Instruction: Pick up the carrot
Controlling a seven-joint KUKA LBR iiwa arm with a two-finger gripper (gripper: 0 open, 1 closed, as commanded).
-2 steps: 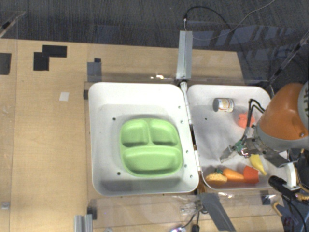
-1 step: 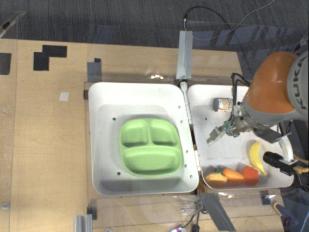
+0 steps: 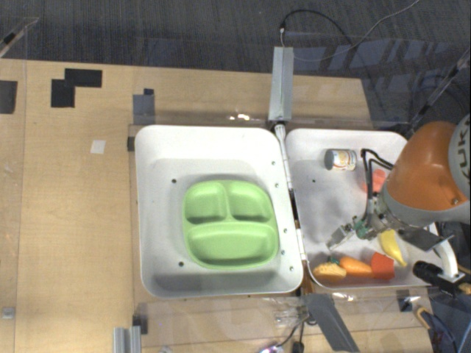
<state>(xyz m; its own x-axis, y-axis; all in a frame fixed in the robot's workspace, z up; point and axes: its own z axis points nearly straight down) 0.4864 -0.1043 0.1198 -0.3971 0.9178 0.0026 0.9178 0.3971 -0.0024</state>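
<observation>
Above a tapered orange carrot (image 3: pixel 355 265), the metal claw (image 3: pixel 352 233), fingers apart.

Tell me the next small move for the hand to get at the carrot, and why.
Probably ease the hand down and toward the near wall of the right bin. The carrot lies there between a yellow-orange piece and a red block, and the hand sits just above it, not yet around it.

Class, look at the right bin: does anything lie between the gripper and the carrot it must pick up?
Nothing visible does. The gripper hangs just above the carrot, with bare bin floor between them. A yellow-orange piece touches the carrot's left end and a red block sits at its right, crowding the sides, not the approach.
</observation>
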